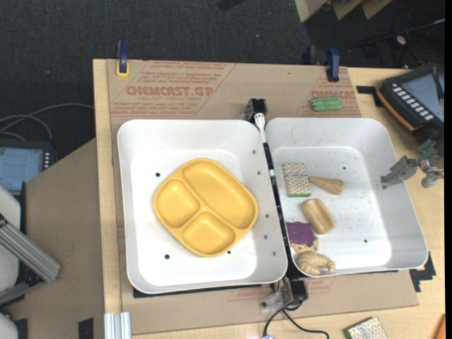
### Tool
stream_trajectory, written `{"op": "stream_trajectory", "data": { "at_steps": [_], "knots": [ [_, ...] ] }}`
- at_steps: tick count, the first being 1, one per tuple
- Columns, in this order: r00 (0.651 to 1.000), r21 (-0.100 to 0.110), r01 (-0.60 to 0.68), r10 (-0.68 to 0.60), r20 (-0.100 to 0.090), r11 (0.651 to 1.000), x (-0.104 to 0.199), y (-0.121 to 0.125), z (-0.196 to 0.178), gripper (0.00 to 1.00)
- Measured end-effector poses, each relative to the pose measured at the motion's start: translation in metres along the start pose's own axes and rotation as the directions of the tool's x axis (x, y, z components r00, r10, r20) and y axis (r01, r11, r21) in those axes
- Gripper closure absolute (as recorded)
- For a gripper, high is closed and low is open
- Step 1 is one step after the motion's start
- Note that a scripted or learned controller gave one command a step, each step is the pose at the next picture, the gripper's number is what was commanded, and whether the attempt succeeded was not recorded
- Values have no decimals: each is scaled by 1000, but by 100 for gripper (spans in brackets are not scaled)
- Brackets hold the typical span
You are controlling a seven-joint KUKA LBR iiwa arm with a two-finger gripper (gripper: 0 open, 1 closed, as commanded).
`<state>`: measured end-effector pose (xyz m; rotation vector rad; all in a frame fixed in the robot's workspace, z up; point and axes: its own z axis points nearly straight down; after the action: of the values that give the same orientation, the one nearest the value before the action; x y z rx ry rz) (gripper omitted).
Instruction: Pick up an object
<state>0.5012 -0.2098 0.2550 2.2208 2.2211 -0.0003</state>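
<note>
The right bin [367,140] holds several small things along its left side. A patterned rectangular block [296,179] lies beside a tan cone-shaped piece [326,184]. Below them are a tan cylinder [318,215], a purple lump [299,232] and a pale knotted piece [315,263] at the near rim. My gripper [407,172] reaches in at the bin's right rim, low over the edge. It is well to the right of all these things and touches none of them. Nothing shows in its grasp.
A yellow divided plate [205,207] fills the middle of the left bin [134,147]. On the bench behind the bins lie a green object [326,104] and a dark handheld panel [417,96]. Blue clamps [332,66] stand at the bench's back edge.
</note>
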Motion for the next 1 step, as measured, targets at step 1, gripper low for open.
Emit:
{"op": "stream_trajectory", "data": {
  "at_steps": [1],
  "knots": [
    [1000,16,5,-5,-9,1000,72,-26,133,0]
  ]
}}
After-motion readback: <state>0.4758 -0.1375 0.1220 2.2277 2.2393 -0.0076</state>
